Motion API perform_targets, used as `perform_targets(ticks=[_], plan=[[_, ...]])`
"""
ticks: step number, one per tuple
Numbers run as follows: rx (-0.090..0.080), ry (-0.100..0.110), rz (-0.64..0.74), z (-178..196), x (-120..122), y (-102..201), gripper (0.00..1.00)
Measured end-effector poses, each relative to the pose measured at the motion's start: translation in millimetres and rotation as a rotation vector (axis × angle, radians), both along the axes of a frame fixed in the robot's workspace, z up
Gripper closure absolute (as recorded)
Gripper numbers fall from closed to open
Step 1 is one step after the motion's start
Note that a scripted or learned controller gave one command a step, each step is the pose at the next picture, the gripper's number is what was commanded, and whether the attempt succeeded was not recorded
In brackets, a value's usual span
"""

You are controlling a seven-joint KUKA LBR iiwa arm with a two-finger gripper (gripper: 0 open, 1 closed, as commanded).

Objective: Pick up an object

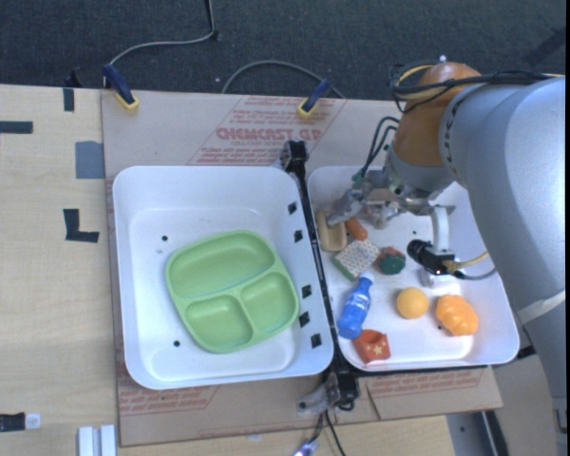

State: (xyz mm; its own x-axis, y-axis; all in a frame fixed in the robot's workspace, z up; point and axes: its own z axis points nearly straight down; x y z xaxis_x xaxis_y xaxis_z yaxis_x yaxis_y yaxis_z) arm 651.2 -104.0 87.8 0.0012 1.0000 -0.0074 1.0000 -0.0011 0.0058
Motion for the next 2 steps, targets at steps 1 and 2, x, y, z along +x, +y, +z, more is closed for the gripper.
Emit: perform_targets(ticks=[1,2], plan=[[0.004,-0.001,0.000,-0.3,-6.8,3.2,0.00],[0.006,-0.001,0.002,-0.4,-12.6,0.6,0.00]])
